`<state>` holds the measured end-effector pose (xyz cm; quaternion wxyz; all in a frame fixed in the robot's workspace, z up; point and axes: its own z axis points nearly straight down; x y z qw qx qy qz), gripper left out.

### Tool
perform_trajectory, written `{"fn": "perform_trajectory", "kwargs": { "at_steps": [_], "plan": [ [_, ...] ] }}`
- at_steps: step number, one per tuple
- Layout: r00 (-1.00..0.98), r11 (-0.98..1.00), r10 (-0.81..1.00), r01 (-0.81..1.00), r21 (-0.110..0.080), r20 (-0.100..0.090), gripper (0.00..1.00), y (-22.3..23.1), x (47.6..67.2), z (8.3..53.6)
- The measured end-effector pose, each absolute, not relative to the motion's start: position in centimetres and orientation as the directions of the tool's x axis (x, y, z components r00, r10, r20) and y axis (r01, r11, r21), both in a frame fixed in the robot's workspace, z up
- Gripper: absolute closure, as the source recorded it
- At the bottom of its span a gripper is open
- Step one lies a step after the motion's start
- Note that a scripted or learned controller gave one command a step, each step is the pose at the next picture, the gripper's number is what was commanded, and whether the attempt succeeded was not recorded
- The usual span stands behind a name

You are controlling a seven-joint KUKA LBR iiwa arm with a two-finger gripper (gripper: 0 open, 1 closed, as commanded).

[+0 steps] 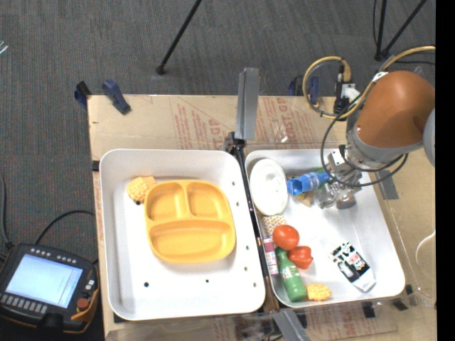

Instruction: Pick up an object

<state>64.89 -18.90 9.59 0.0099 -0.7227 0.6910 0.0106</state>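
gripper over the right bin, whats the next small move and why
Probably a short, straight descent. The gripper sits at the back of the right bin, right beside the blue bottle, which lies on its side next to the white bowl. Nothing shows between the fingers yet, so lowering onto the bottle looks like the nearest chance of a grasp.
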Motion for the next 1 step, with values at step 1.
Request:
{"fn": "perform_trajectory", "kwargs": {
  "at_steps": [1],
  "plan": [
    [0.510, -0.510, -0.860, -0.860, 0.001, -0.008, 1.00, -13.60, 57.49, 8.60]
  ]
}}
